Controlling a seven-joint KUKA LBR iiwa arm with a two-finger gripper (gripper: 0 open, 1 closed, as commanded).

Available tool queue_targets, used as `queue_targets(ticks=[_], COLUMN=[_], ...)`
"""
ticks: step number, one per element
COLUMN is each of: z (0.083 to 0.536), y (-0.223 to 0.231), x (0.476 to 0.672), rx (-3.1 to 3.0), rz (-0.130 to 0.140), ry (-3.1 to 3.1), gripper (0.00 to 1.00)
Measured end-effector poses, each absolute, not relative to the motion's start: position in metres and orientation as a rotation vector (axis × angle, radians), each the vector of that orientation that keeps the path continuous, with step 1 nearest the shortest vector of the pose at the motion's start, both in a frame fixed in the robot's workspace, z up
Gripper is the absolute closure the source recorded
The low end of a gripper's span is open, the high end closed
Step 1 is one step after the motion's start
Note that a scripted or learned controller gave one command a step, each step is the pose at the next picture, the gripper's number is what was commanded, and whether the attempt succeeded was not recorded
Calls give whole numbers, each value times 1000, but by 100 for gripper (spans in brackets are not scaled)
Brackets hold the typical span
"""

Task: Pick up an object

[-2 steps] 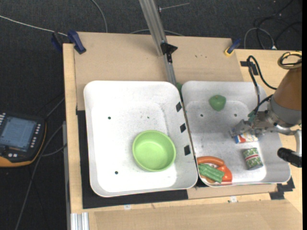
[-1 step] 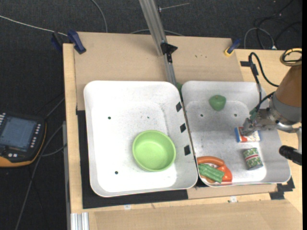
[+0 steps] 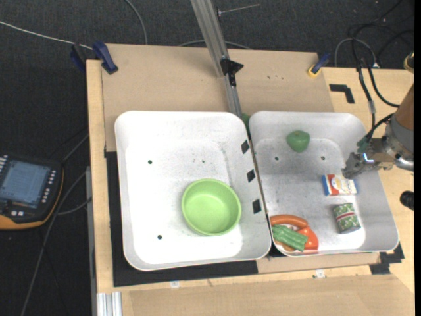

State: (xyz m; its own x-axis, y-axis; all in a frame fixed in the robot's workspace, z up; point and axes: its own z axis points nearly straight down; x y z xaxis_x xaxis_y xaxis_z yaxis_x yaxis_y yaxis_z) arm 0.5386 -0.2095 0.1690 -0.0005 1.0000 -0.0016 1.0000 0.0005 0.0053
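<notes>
Camera view: gripper [image 3: 353,165] at right bin [image 3: 309,120] far edge, just above small white carton [image 3: 339,185], jaw state indiscernible, nothing visibly held; risk of glancing off carton's edge, nudging it toward green-wrapped packet [image 3: 346,218].

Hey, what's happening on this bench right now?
A robot arm reaches in from the right with its pincer low over the right bin, just above a small white carton. Nothing shows in its grip yet. That bin also holds a green ball-like item, a green packet and an orange dish of toy vegetables. A green bowl sits in the left bin.
</notes>
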Motion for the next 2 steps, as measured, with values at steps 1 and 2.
queue_targets(ticks=[1,2], z=[213,258], y=[-207,-206], x=[534,542], rx=[2219,2218], rz=[3,4], ry=[2219,2219], gripper=[100,100])
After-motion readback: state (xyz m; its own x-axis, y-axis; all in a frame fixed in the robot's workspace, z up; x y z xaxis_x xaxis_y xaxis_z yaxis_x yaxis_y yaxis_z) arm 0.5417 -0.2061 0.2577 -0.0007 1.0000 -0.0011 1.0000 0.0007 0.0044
